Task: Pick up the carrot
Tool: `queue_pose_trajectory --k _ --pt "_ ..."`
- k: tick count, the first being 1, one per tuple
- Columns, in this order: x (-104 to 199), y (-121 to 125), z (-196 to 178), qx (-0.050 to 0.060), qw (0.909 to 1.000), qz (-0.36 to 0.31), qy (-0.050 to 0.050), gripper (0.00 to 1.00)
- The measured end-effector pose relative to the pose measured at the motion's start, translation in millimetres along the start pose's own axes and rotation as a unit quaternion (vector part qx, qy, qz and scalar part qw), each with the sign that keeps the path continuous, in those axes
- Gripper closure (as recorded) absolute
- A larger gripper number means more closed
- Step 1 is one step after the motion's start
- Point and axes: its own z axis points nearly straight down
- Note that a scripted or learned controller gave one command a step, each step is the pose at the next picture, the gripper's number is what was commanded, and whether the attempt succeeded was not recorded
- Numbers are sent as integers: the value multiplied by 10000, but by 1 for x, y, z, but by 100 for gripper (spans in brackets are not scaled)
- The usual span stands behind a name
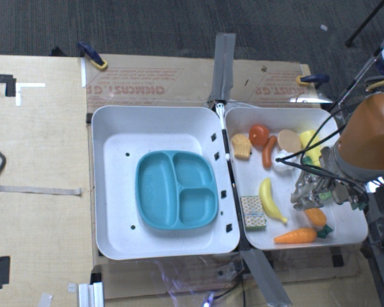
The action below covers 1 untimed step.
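Approach is the step in hand, I judge: my metal two-finger gripper [305, 196] hovers in the right white bin [353, 235], above and just right of the long orange plastic carrot [295, 236], which lies by the bin's near wall below the yellow banana [271, 200]. Whether the gripper is wide or narrow I cannot tell. Next I must descend and line up along it. Pale wooden worktop [38, 139], dark carpet [147, 11] beyond.
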Motion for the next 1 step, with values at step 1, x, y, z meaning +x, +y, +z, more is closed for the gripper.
queue_pose_trajectory --k 1 --pt "0 0 0 -1 10000 3 1 0"
